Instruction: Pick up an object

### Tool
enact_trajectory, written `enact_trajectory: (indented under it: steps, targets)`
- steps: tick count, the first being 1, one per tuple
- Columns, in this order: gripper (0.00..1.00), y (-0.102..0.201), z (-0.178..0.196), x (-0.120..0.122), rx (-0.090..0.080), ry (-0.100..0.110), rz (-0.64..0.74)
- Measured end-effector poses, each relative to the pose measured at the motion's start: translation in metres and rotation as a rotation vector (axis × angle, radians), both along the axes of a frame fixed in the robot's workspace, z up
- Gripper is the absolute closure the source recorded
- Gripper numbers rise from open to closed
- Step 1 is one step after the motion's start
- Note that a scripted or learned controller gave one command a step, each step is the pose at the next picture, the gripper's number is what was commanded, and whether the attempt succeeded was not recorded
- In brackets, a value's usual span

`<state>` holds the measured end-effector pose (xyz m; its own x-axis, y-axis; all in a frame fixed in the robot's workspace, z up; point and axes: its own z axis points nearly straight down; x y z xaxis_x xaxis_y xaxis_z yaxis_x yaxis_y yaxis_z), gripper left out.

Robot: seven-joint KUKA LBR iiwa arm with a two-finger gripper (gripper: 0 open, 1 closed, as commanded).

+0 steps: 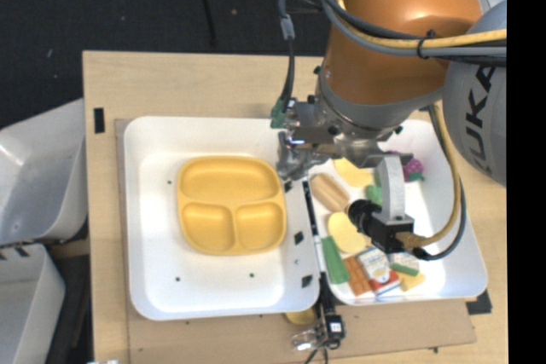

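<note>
Honestly, the main worry is where the gripper [295, 159] sits: low over the seam where the two white bins meet. The wrist body hides its tips, so I can't tell if it's open or closed, and nothing is seen held in it. Things to pick lie on both sides. The yellow divided tray [230, 205] is in the left-hand bin [141, 217] of the view, its near corner just beside the gripper. A tan roll [329, 192] is in the right-hand bin [467, 264], also just beside it. If the arm goes straight down from here it prob hits the bin rims or closes on air between the two, i.e. a failed try. If it goes for the tray, that one is wide and shallow w/ only a thin rim to pinch, so it could tilt, slide on the smooth bin floor or drop out. If it goes for the roll, the rounded shape may squirt out of a pinch. The clutter there doesn't help either: pale yellow pieces [342, 228], a green strip [334, 262] and an orange-red packet [375, 273] lie touching or overlapping nearby. An off-centre close could shove them around or catch two at once. A small purple item [415, 168] sits near the far wall, partly hidden by the arm, too unclear to judge
</note>
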<state>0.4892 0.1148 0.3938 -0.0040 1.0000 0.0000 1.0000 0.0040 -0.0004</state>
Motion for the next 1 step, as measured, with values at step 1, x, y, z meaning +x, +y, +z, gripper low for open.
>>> enact_trajectory:
  steps: [1]
  targets:
    - [1.00, -0.0514, 0.1541, 0.0009, 0.002, -0.021, -0.007]
